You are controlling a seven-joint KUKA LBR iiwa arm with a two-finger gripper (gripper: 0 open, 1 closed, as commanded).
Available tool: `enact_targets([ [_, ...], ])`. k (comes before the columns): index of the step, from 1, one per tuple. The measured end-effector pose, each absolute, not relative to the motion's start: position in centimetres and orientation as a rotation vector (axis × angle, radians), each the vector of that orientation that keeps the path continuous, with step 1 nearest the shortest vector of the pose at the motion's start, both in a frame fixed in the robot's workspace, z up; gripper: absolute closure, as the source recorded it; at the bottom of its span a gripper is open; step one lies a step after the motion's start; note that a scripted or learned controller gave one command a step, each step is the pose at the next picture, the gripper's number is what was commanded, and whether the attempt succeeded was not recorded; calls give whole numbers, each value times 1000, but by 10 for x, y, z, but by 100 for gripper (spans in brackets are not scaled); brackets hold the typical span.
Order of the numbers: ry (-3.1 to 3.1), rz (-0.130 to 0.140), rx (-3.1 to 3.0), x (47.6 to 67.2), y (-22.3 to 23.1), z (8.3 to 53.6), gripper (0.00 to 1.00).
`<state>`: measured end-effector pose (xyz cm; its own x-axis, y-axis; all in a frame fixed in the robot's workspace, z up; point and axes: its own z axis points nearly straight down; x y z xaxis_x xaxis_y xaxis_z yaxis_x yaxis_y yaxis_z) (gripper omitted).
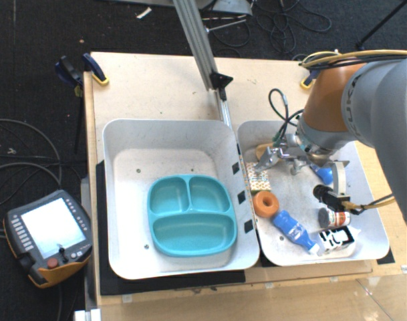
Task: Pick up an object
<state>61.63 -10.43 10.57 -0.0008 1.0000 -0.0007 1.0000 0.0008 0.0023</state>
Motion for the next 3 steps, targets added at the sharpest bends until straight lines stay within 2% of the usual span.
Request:
enact_targets([
  [1,2219,5,2219,617,-104,119,100],
  [2,2222,6,2214,623,-94,171,100],
  [3,2221,5,2215,618,-95,216,100],
])
